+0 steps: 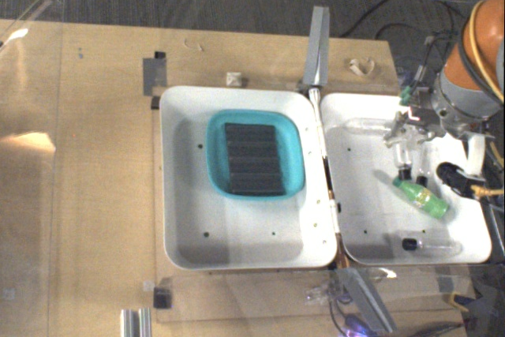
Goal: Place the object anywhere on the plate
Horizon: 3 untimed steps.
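A teal plate (295,158) lies in the left bin (181,225), and a dark ridged rectangular piece (254,160) rests on its middle. In the right bin (355,233) a small green bottle (424,198) lies on its side, slanting down to the right. My gripper (412,174) hangs over the right bin just above the bottle's upper left end. Its two fingers are open and point down at the bin floor with nothing between them.
A clear object with a black end (426,246) lies near the right bin's front edge. Another clear plastic piece (367,125) sits at that bin's back. A grey upright bar (317,51) stands behind the wall between the bins.
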Tool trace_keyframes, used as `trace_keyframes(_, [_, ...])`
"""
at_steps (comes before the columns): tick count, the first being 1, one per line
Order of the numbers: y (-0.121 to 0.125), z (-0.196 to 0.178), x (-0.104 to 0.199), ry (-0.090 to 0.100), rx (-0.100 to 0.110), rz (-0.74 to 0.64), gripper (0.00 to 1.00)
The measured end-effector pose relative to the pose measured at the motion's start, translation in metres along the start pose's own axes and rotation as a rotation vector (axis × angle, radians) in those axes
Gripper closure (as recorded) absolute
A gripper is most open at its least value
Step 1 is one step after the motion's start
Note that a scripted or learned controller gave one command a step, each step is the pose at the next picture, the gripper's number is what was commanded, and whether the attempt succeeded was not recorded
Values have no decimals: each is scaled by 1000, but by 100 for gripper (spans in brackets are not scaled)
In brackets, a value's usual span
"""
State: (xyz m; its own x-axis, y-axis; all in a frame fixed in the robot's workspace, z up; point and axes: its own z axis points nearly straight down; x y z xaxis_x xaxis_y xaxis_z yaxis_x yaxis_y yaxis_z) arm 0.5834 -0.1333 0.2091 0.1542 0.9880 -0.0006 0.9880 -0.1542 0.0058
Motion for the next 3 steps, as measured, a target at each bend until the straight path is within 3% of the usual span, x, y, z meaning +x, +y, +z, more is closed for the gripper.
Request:
trace_keyframes(1, [-46, 10, 71, 1, 2, 5, 100])
trace_keyframes(2, [-9, 24, 112, 2, 2, -250, 100])
trace_keyframes(3, [-9, 24, 112, 2, 1, -250, 0])
